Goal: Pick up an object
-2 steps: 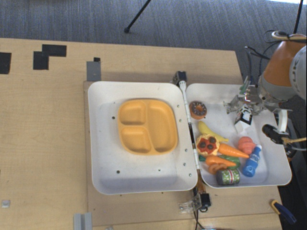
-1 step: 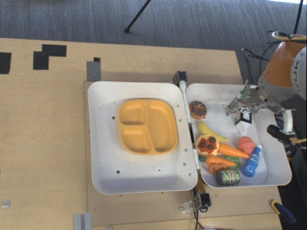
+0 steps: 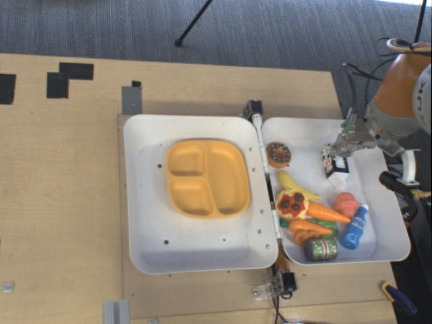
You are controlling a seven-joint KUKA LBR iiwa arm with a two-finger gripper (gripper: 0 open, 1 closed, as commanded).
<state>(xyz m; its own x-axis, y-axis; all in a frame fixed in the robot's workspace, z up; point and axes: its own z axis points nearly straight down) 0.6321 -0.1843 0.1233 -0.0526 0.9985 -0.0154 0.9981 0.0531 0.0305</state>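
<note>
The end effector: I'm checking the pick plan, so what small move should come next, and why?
Probably shift the end effector toward the toy pile and lower. It hangs over the right white bin's bare upper part, while the red rounded toy and blue plastic bottle lie nearer the camera.

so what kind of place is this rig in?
Likely a robotics lab set up for pick tests: two white bins on a wooden bench, toy food such as a carrot and banana, and grey carpet with a stand leg.
</note>
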